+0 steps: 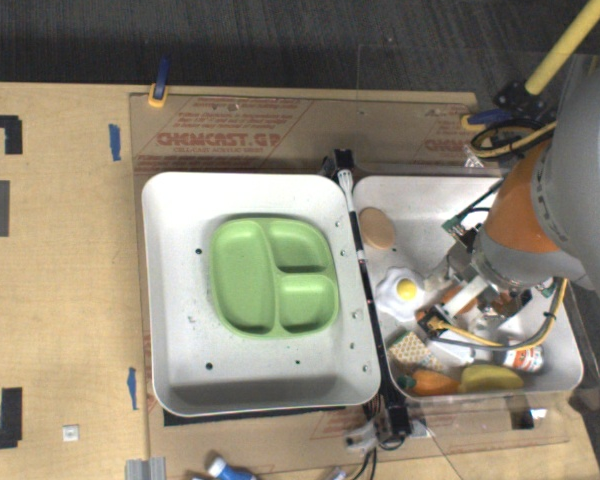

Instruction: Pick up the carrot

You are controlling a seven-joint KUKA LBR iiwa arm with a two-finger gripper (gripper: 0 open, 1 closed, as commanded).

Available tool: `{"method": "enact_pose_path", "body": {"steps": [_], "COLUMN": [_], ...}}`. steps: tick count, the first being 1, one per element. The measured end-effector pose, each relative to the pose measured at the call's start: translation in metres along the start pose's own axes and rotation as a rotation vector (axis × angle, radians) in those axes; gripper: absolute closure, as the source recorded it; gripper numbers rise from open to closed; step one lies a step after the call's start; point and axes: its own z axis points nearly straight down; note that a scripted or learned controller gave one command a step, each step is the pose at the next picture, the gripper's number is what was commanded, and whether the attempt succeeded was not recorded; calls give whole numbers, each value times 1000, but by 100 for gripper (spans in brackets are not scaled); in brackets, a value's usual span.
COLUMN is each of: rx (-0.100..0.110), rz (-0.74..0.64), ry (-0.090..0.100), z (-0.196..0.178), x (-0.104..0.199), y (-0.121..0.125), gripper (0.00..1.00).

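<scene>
Camera view shows the single grey arm with its orange band point(515, 218) reaching in from the right over the right-hand shallow white bin point(420, 200), its end effector point(467, 306) low among the clutter there. Whether the end effector is apart or together cannot be told, since the wrist and cabling hide its tip, and nothing can be seen held in it. The small orange tapered carrot point(438, 383) lies against the lower wall of that same bin, below the end effector in the view and a little to the left of it, near but apart. Its long axis runs across the view, roughly along that wall, with the green leafy end pointing left toward the bin's corner. Judging from this, the coming move would be a short shift toward the lower wall, with the closing direction set across the carrot's length. Crowding is the likely risk, as a yellow-green curved banana point(492, 376) lies just beside the carrot's right end. By count there are two bins on the brown desk point(60, 268), one carrot, one banana, one white fried egg with a yellow yolk point(401, 291), one round tan piece point(377, 228) and one green three-compartment plate point(242, 278) in the left-hand white bin point(180, 348).
</scene>
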Motion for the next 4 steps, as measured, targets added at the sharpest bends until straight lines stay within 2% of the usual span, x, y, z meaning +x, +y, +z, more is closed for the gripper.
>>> {"method": "enact_pose_path", "body": {"steps": [1,2,3,4], "rx": [-4,-4,-3,-9], "rz": [-137,-45,284,367], "ry": [13,10,15,12], "z": [9,10,10,10], "x": [-18,-13,-32,-31], "y": [-21,-17,-22,-25], "gripper": [0,0,0,0]}}
